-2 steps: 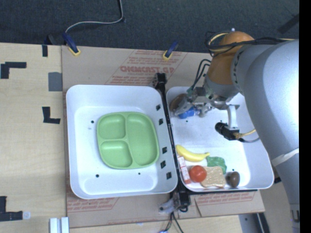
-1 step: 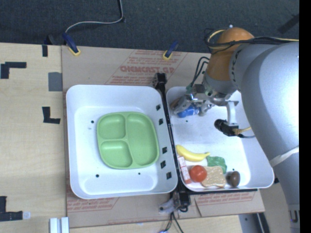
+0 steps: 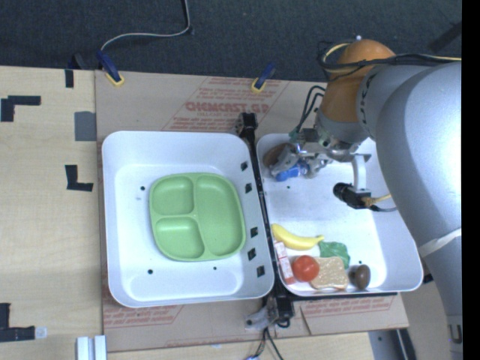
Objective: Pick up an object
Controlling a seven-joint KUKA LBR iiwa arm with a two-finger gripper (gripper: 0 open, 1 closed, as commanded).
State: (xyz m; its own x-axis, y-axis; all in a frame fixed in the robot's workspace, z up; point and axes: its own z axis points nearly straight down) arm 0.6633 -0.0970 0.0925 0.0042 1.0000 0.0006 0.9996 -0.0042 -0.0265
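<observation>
Two bins sit side by side on the tabletop; I work in the right bin (image 3: pixel 375 238). The gripper (image 3: pixel 300 160) is down in its far-left corner, over a blue object (image 3: pixel 289 172) beside something brownish (image 3: pixel 276 154). I cannot tell how the jaws stand, nor whether anything sits between them. I judge a good grasp needs them centred on the blue piece, away from the bin wall. A banana (image 3: pixel 296 238), tomato (image 3: pixel 305 267) and bread slice (image 3: pixel 330 274) lie along the near edge.
</observation>
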